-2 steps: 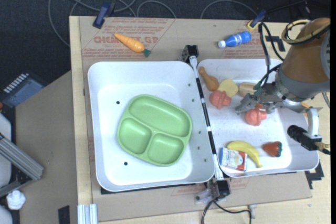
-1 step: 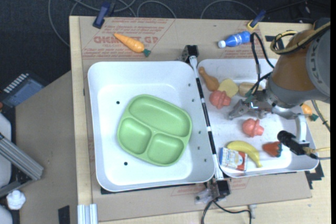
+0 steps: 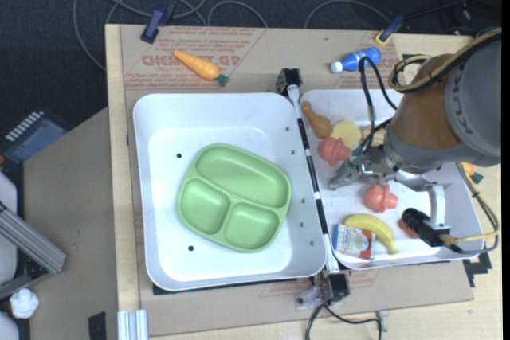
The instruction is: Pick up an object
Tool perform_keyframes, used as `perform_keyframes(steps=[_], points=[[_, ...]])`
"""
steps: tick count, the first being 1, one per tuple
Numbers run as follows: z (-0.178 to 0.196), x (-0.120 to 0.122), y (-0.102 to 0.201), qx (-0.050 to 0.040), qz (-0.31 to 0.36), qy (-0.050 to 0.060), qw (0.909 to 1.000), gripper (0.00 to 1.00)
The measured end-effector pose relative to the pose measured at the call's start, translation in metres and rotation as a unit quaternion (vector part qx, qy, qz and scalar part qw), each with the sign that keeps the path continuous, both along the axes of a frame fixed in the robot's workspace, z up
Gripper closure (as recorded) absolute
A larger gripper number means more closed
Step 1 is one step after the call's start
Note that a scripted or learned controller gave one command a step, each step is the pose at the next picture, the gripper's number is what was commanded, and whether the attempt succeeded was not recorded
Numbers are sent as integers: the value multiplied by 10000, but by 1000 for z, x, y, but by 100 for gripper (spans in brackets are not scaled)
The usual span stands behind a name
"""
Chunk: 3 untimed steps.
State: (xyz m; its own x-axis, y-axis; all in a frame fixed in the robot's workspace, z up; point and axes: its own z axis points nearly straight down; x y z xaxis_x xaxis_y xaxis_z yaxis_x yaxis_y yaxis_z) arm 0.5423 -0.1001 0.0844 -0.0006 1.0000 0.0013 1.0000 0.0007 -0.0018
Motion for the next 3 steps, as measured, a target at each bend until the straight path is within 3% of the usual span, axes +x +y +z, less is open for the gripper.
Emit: perform_keyframes(steps=[1,2,3], points=[[0,-46,-2,-5,-9,-3,10000,0],[1,71,-50,-10,-2,-16,10000,0],[1,124,-97,-11,-1,-14,10000,0]])
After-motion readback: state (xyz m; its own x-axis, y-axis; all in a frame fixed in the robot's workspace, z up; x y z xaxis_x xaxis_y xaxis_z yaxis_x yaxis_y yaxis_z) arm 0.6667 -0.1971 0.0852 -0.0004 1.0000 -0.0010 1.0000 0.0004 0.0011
